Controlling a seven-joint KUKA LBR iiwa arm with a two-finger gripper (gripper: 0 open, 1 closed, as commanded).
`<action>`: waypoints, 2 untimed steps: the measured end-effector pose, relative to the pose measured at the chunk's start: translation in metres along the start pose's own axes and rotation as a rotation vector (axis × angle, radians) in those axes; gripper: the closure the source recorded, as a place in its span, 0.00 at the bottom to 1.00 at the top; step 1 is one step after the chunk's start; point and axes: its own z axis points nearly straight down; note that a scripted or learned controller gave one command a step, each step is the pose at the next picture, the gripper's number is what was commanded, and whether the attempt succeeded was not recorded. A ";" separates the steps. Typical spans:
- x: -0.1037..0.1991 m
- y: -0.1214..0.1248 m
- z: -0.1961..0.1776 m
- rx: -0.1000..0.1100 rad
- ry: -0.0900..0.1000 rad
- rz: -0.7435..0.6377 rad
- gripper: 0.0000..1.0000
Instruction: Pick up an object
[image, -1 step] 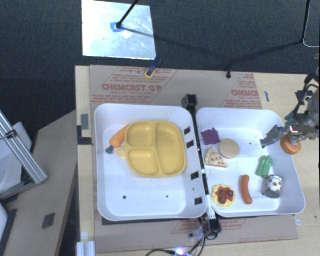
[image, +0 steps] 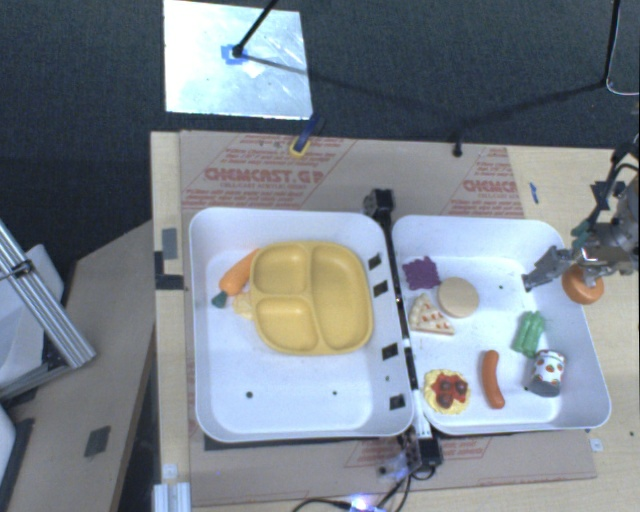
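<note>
Gripper (image: 541, 272) seen over right bin (image: 573, 345), its grip not discernible, tan round cookie (image: 459, 296) and ridged green pepper (image: 529, 333) laid nearby.

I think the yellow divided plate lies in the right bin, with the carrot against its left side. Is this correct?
Not fully. The camera view shows the yellow divided plate in the left bin, not in the right one. The rest holds: the carrot lies against the plate's left side.
</note>
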 end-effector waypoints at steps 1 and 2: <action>0.008 -0.005 0.057 0.004 0.002 0.001 0.00; 0.002 0.003 0.108 0.002 0.001 0.002 0.00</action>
